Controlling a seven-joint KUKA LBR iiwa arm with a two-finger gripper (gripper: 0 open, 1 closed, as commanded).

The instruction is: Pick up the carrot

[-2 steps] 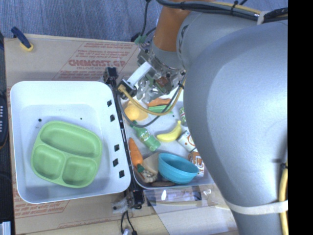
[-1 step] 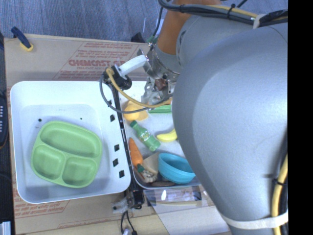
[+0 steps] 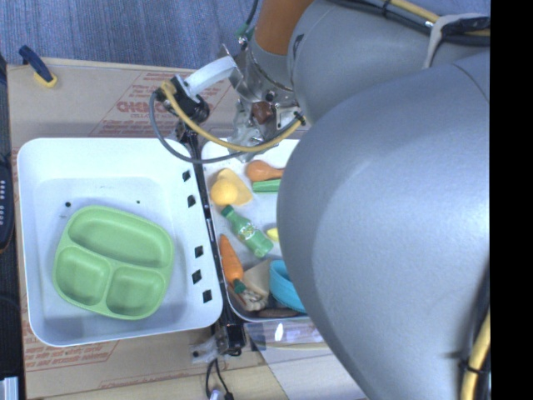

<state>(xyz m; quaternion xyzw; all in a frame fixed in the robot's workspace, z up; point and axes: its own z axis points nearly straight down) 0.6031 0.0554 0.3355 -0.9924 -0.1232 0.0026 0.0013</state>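
The carrot (image 3: 231, 259) is a slim orange piece with a green top. It lies along the left wall of the right bin (image 3: 213, 248), pointing towards the near corner. My gripper (image 3: 252, 123) hangs over the far end of that bin, well beyond the carrot and apart from it. Nothing shows between the gripper and the carrot except other toys. The large grey arm covers most of the right bin.
In the right bin lie a yellow toy (image 3: 229, 188), an orange fruit (image 3: 262, 171), a green bottle (image 3: 248, 231) and a blue cup (image 3: 283, 287). A green divided plate (image 3: 114, 261) rests in the left bin (image 3: 50, 173). A yellow cable (image 3: 196, 127) loops near the bins' divider.
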